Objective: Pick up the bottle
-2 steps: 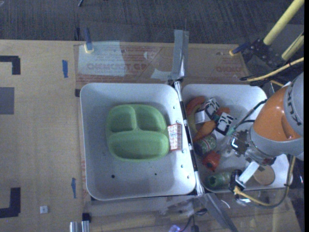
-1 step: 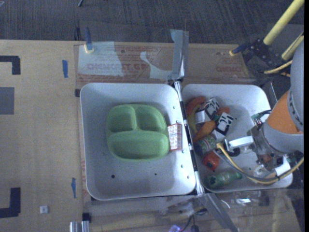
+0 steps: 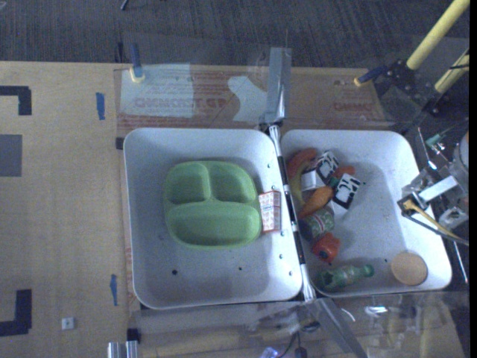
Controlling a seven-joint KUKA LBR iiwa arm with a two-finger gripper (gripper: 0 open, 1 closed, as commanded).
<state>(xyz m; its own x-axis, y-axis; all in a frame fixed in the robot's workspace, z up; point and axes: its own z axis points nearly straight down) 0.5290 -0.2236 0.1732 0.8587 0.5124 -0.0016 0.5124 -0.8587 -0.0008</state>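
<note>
The bottle (image 3: 345,275) is green and lies on its side along the near wall of the right bin (image 3: 376,149), close to that bin's near-left corner, with its narrow cap end pointing right. Nothing grips it. Just above it, touching or nearly so, sits a small red item (image 3: 326,247), and beyond that a cluster of objects runs up the bin's left wall: a dark green can-like piece (image 3: 318,221), an orange, carrot-shaped toy (image 3: 317,198), a curved red and yellow piece (image 3: 299,168), and two black-and-white printed items (image 3: 337,179) lying against them. To the right of the bottle, near the bin's near-right corner, rests a round tan disc (image 3: 409,268), clearly apart from the bottle's cap.

The end effector (image 3: 428,200) hangs at the right edge of the right bin, over its right wall and well apart from the bottle; its metal parts are visible, but whether it is apart or together cannot be told.

The left bin (image 3: 149,274) carries a green divided plate (image 3: 212,203) near its centre, and a small red and white packet (image 3: 269,212) lies just beside the plate's right edge, close to the wall shared by the two bins. Both bins sit on the pale wooden tabletop (image 3: 59,222), which bears blue tape marks (image 3: 100,105) and black corner markings (image 3: 18,99) to the left.
</note>
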